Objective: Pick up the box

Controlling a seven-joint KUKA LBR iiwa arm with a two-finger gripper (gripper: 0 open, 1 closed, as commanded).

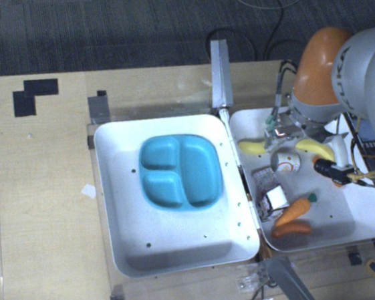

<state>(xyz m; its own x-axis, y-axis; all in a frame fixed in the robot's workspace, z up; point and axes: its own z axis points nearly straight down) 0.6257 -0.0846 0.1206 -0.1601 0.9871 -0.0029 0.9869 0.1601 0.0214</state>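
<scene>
Hanging over the rear part of the right bin (pixel 364 212), the gripper (pixel 281 143) sits below the grey arm (pixel 367 72) and its orange band (pixel 316 64), which enter from the right. Gripper state: cannot tell, since the wrist hardware hides its opening from above; nothing is seen held. The box (pixel 274 198), small, with a pale top and dark edges, lies flat on the floor of the right bin, close to the wall shared with the left bin (pixel 111 188). It is in front of the gripper and apart from it. A carrot (pixel 293 211) lies just beside the box on its front-right side, angled, with the green stub pointing right. A dark red elongated item (pixel 292 229) lies just in front of the carrot, near the front wall. Yellow banana (pixel 251 147) shows to the left of the gripper, and a second yellow curve (pixel 314 148) shows to its right; one fruit or two, cannot tell. A small round pale item (pixel 285 163) sits directly under the gripper, between it and the box; what it is cannot be made out. The left bin holds a blue divided plate (pixel 180 170), roughly centred, three compartments, nothing in them.
</scene>
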